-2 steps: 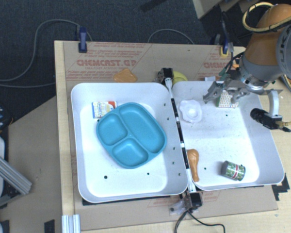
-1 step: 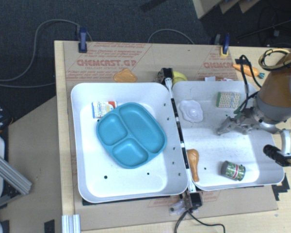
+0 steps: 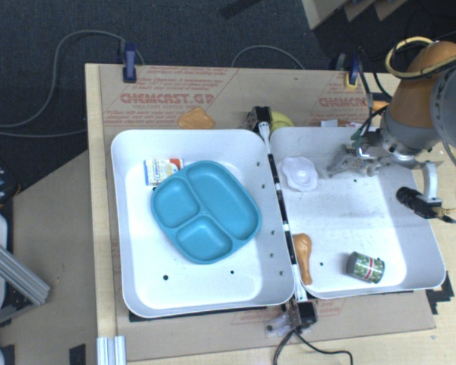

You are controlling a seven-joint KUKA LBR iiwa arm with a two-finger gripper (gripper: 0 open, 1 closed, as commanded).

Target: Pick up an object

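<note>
This is looking like a robotics lab: the gripper [image 3: 359,158] is hanging over a board-topped bench [image 3: 99,204] clamped with blue clamps [image 3: 128,61], cables [image 3: 53,74] are trailing across dark carpet [image 3: 30,21] far to its left, and aluminium framing [image 3: 11,268] is standing beyond the bench.

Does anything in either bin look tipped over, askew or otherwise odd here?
The small green can lies on its side in the right bin. The orange drumstick-shaped toy rests against that bin's left wall. The blue divided plate sits skewed in the left bin.
</note>
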